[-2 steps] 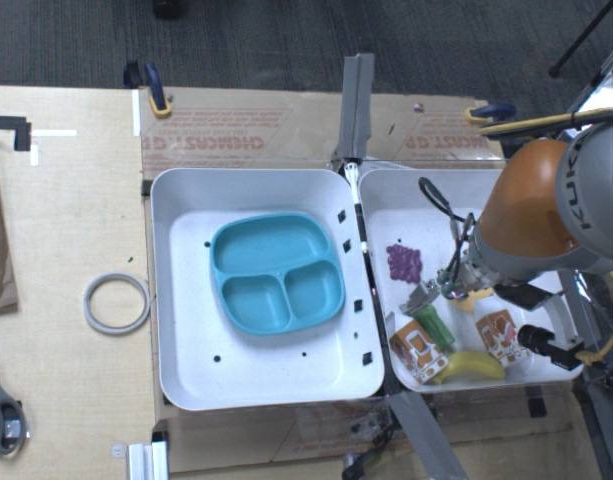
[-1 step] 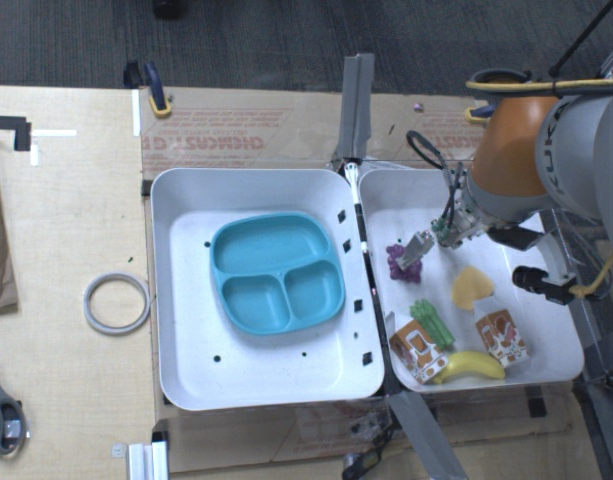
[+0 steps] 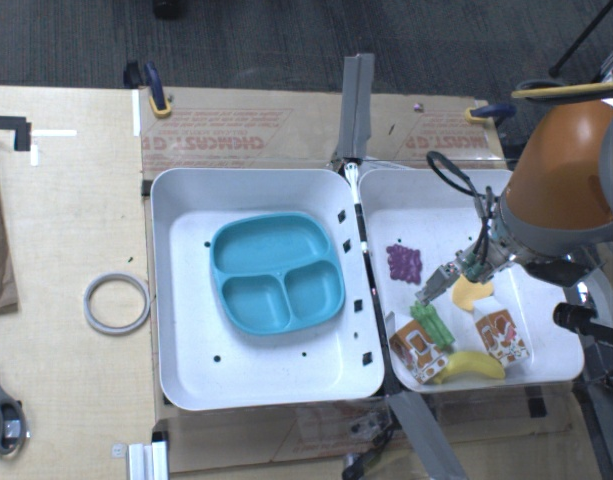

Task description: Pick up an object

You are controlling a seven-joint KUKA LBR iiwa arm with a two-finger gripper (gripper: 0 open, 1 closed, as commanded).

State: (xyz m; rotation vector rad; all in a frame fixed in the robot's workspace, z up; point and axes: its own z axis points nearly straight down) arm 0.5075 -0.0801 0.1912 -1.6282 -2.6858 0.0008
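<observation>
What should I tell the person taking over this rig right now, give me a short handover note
Pincer: low over the right bin, nothing visibly held.
Right bin holds: purple grapes, a green item, a banana, two small cartons and a yellow piece beside the pincer.
Left bin: a blue divided plate.
Done: arm has reached the objects.
Left: grip one object and lift it.

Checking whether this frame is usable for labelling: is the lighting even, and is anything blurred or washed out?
Camera view: lighting is even and soft, shadows faint; the blue tray is sharp; the white bin walls are bright but not blown out; the end effector and the small items beside it look slightly soft.
</observation>
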